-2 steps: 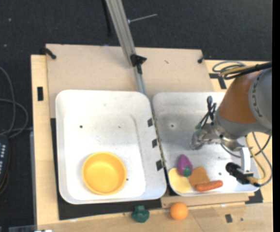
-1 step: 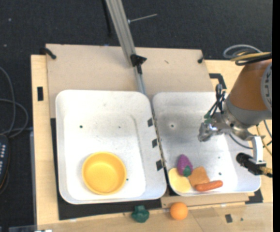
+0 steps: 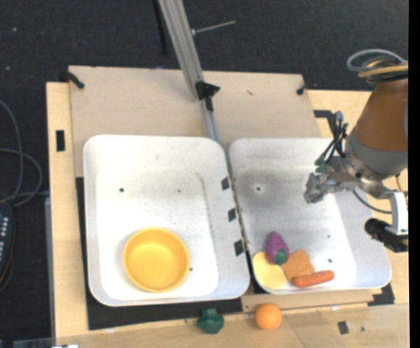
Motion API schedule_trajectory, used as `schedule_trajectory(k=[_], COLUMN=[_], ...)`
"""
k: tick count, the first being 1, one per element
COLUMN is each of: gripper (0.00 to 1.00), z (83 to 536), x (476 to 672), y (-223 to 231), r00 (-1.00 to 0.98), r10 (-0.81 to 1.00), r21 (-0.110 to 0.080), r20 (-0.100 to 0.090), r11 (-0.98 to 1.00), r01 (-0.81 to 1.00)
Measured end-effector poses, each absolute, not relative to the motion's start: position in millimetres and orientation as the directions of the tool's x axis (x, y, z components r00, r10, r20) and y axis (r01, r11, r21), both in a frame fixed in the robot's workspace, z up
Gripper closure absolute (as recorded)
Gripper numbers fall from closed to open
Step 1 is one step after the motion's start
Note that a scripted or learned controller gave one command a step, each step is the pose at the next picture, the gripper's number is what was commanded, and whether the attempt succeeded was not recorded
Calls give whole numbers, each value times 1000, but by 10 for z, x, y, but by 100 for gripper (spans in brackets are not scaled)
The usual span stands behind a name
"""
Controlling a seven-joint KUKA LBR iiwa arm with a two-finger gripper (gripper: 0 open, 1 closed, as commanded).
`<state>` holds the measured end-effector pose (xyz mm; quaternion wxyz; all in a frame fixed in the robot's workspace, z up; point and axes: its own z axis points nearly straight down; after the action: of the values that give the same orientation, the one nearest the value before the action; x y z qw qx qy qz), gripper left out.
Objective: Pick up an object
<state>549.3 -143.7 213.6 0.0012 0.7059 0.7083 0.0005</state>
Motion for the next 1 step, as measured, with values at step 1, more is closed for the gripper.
schedule_trajectory(k=[1], gripper=[100], z=[2574], x=[5508], y=[-1424], r00=[-4], r10=[1000], r21=[7], r20=[-2], r11=[4], r01=[1000])
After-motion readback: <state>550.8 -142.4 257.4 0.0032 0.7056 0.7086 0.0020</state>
